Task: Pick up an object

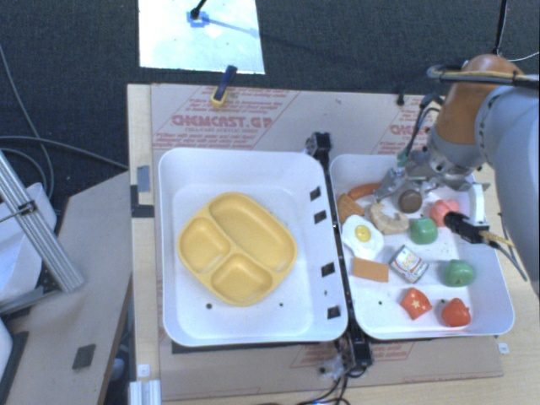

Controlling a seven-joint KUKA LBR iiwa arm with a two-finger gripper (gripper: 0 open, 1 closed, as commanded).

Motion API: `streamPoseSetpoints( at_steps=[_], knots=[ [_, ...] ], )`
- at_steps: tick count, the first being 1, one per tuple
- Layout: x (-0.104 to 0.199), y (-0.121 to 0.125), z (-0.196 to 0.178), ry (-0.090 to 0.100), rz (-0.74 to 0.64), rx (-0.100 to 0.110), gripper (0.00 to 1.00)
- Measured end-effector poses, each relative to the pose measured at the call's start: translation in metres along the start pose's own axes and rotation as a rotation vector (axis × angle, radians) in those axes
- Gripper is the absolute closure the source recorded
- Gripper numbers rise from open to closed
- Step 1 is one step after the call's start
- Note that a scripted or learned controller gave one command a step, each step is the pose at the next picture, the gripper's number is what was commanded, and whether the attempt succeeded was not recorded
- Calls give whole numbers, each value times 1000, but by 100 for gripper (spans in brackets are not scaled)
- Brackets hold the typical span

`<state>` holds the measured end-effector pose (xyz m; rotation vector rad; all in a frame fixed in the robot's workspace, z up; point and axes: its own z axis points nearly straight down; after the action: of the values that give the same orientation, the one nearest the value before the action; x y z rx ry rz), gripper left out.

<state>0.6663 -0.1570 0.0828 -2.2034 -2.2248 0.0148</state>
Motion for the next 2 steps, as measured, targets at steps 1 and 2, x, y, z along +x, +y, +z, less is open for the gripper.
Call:
streamPoseSetpoints(
  at_steps=[1, 2],
  knots=[
    [-53, -26, -2, -4, 12, -15, 0],
    [-50, -24, -13, -2, 6, -18, 100]
  ],
)
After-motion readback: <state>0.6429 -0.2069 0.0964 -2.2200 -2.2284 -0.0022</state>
